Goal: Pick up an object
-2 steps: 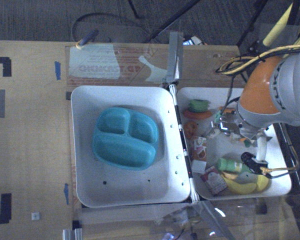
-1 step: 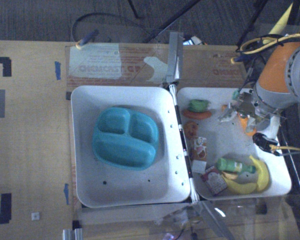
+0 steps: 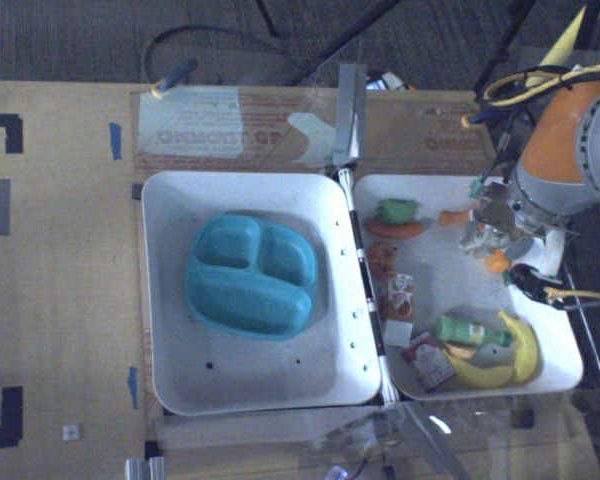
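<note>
A: Right bin [image 3: 570, 368], contents?
B: One yellow banana [image 3: 510, 360] at the near right corner; one green bottle [image 3: 470, 330] lying touching it; one small printed packet [image 3: 432, 365] at the near left corner, print too small to read. One white carton with red picture [image 3: 400, 296] and one orange-brown item [image 3: 381, 259] along the left wall. One green piece [image 3: 397, 210] on one orange piece [image 3: 395, 230] near the far left corner. One small orange piece [image 3: 495, 262] below the gripper [image 3: 483, 233].
A: Gripper state?
B: At the right wall, low over the bin; cannot tell how it is set.
A: Left bin [image 3: 170, 368]?
B: One blue divided tray [image 3: 251, 275], three compartments, central.
A: Surface?
B: Wooden bench [image 3: 60, 268], blue tape marks [image 3: 114, 140], cardboard [image 3: 200, 128] with reversed lettering at the far edge; dark carpet [image 3: 100, 18] beyond.
</note>
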You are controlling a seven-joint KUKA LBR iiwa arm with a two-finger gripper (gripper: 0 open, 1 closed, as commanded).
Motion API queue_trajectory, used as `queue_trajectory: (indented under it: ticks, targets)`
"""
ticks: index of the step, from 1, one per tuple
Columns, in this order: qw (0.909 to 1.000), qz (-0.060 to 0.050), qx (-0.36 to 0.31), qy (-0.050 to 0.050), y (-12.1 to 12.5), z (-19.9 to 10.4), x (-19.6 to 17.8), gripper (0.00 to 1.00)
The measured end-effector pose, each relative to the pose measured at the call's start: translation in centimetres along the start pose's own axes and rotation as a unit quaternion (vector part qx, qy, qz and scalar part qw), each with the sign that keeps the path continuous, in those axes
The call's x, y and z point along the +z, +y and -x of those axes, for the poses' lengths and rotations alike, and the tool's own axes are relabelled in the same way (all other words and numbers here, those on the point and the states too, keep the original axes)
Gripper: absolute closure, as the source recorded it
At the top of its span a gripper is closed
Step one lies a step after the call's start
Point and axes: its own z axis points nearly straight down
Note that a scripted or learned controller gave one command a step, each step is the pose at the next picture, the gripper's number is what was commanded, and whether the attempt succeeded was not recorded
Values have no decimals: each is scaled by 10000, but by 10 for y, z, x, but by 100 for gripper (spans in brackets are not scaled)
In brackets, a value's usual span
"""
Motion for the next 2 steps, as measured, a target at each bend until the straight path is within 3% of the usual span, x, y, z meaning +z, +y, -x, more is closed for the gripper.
queue_trajectory:
  ticks: [1,2]
  targets:
    - [9988,31,-496,-23,-6,-56,-95,100]
    - [9972,35,-749,-24,-17,-156,-117,100]
